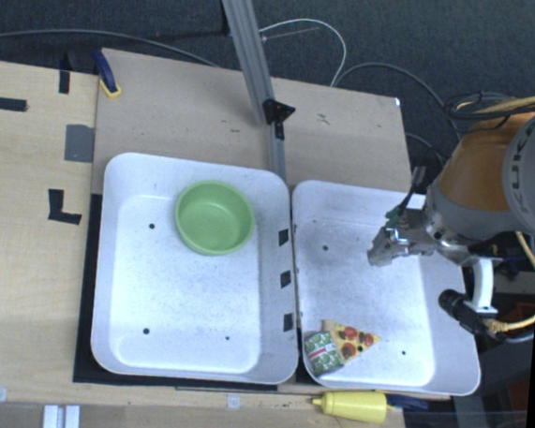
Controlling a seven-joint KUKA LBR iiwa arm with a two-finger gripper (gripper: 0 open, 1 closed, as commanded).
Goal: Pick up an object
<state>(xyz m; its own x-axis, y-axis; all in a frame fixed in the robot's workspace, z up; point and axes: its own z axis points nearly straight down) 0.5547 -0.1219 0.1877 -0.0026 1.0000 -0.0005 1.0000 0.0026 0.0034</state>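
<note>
The likeliest thing to pick is the pizza slice toy [354, 339], which lies flat near the front edge of the right bin [338, 215], its tip pointing right. Just beside it on the left, touching or nearly so, sits a small round green packet [323, 352] tucked into the bin's front left corner. Neither has been lifted; both rest on the bin floor, so the pick looks not yet done.

The gripper [383, 251] hangs over the middle of the right bin, toward its right wall and well apart from the two things at the front. Nothing shows between its fingers, and whether they are spread or closed cannot be told from this slant. What is left, by this reading, is the whole of the job: move forward over a target, come down, close and raise.

The left bin [114, 241] holds a green bowl [214, 217] in its rear half, standing upright and well clear of its walls; it would be a harder reach across the divide. Outside the bins, a yellow bottle [355, 405] lies on its side on the bench just in front of the right bin. A grey pole [251, 47] slants down to the rear seam between the bins. Little blocks the way to the slice, though the packet pressed close and the near corner wall could crowd a finger on that side
</note>
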